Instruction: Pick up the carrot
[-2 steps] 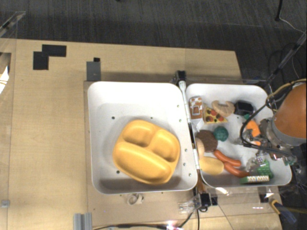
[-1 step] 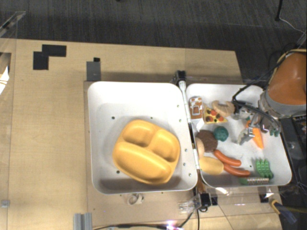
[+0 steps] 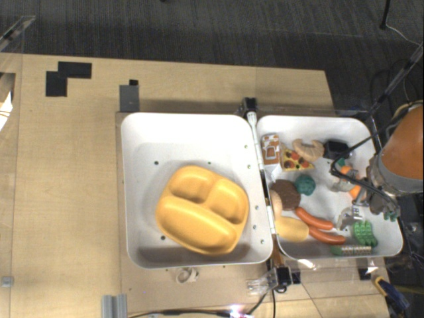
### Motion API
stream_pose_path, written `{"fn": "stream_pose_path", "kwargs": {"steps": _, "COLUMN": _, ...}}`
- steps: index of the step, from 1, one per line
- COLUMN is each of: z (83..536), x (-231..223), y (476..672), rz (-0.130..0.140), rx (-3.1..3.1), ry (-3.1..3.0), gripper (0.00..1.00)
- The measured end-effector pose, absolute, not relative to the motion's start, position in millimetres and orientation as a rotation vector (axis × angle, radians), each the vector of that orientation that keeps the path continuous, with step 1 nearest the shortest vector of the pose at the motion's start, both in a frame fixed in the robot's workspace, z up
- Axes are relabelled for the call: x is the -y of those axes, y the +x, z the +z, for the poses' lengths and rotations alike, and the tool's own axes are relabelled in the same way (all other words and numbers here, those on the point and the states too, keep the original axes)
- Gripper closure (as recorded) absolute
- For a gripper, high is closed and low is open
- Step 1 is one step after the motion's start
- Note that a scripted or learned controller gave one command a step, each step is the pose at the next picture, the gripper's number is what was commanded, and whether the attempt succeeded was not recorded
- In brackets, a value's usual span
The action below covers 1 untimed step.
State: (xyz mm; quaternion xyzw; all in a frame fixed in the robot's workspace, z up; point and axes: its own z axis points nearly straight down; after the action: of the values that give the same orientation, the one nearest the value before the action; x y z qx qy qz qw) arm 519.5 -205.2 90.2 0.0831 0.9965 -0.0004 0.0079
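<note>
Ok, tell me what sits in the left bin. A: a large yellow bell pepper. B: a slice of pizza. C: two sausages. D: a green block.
A: the large yellow bell pepper lies alone in the left bin, while the small items crowd the right bin.

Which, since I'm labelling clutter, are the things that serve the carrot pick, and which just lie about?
Job: carrot, gripper, right bin.
Lying about: left bin, yellow loaf, teal ball, pizza slice, sausage.
</note>
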Motion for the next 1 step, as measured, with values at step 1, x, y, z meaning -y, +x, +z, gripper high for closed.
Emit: {"fn": "stream_pose_path", "kwargs": {"steps": 1, "z": 92.5, "x": 205.0, "y": 497.7, "rz": -0.008, "rx": -3.109, "ry": 0.068, "gripper": 0.00}}
